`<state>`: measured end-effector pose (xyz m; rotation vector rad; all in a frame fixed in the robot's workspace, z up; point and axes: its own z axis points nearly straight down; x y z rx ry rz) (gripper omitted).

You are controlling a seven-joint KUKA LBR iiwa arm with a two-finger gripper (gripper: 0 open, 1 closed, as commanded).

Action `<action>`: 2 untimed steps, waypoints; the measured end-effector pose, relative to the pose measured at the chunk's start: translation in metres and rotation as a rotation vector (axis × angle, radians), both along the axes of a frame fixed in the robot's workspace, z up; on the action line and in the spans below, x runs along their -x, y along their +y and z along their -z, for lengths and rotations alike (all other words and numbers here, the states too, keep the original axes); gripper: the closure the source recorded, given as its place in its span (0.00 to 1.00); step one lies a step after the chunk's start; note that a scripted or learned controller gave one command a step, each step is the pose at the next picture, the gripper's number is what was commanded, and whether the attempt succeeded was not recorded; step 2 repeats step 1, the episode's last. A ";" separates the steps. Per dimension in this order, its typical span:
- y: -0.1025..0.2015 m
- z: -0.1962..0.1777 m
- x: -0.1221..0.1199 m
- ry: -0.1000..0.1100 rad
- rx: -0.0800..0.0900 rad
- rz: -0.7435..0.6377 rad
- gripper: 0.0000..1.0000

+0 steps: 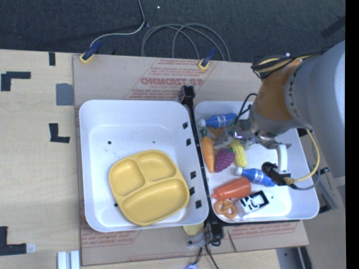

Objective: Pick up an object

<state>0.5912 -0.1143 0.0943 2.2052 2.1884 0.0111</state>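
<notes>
Cardboard covers the bench under two white bins. Landmark: the corn in the right bin. Just above it hangs the gripper, grip hidden, cannot tell. Grapes and carrot lie left, sausage below. Left bin holds a yellow tray.

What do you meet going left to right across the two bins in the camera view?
Left bin → yellow divided plate → carrot → purple grapes → corn → gripper → right bin.
</notes>
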 end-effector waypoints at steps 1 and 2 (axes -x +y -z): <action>0.010 -0.011 -0.002 0.007 -0.021 -0.008 1.00; 0.010 -0.011 -0.002 0.007 -0.021 -0.008 1.00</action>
